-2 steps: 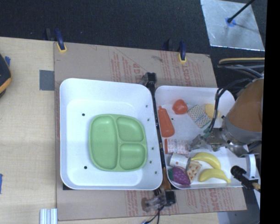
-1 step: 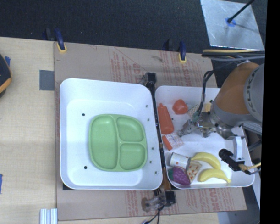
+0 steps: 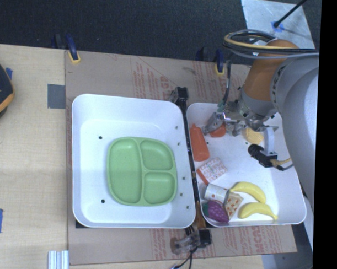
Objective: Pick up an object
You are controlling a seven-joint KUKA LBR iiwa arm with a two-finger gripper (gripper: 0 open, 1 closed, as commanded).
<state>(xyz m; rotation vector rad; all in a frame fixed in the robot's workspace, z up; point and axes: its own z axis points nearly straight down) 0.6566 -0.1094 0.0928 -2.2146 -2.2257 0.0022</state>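
Nearest, at about five o'clock in the right bin, two yellow bananas are lying one above the other, each with its long axis running from ten o'clock toward four o'clock and curving downward at the right tip. Just to their nine o'clock side, a purple grape cluster is sitting against the bin's near wall, touching a small cracker packet and a short white can that is lying on its side. Farther back, a flat red-and-white wrapper is resting near the bin's left wall. Beyond it, an orange carrot is lying with its long axis running almost twelve to six, tilted slightly toward eleven, hugging that left wall.

At the bin's far end, the gripper is hanging over the twelve o'clock corner, with a small red object sitting just below its metal parts. Whether the jaws are spread or closed cannot be told, and nothing can be seen pinched between them. Behind it, the arm's orange band is rising toward one o'clock.

Over at nine o'clock, the left bin is holding a green divided plate.
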